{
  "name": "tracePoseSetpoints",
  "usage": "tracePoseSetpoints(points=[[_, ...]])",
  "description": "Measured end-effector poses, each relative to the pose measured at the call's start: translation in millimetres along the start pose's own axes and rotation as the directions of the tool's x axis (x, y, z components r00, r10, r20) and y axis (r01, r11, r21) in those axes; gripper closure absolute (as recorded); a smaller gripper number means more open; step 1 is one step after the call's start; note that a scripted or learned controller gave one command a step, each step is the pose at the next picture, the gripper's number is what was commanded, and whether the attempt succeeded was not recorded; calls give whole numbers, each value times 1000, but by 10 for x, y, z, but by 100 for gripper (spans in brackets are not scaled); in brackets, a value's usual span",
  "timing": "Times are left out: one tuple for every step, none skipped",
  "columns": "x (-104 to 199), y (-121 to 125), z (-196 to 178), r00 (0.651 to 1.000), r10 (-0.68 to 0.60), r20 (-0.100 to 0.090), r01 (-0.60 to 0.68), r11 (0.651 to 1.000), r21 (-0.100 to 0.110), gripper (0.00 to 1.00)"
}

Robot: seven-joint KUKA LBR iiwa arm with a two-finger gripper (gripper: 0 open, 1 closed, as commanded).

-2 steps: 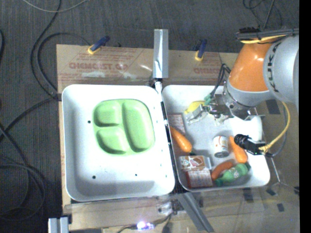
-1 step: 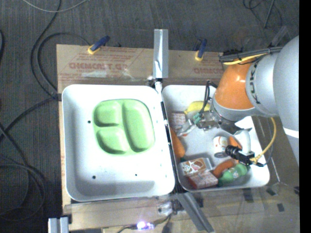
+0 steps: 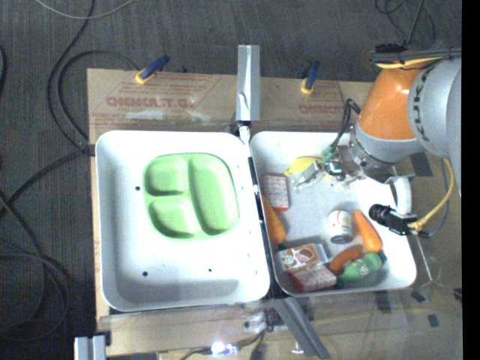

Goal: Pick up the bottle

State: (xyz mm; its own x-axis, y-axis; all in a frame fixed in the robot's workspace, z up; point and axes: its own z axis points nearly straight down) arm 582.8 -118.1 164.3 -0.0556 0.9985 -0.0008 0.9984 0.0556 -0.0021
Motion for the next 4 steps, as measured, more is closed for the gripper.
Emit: tracePoseSetpoints(points=[[-641,-383,735,997,-76,2,76,997,-6,0],[-385,58,-44,986,-167,-1,167,986,-2,0],[-87,-48,719,960,-279,9,279,960,-14,0],[-662,415,754,931,-366,-3,366,931,-12,0]])
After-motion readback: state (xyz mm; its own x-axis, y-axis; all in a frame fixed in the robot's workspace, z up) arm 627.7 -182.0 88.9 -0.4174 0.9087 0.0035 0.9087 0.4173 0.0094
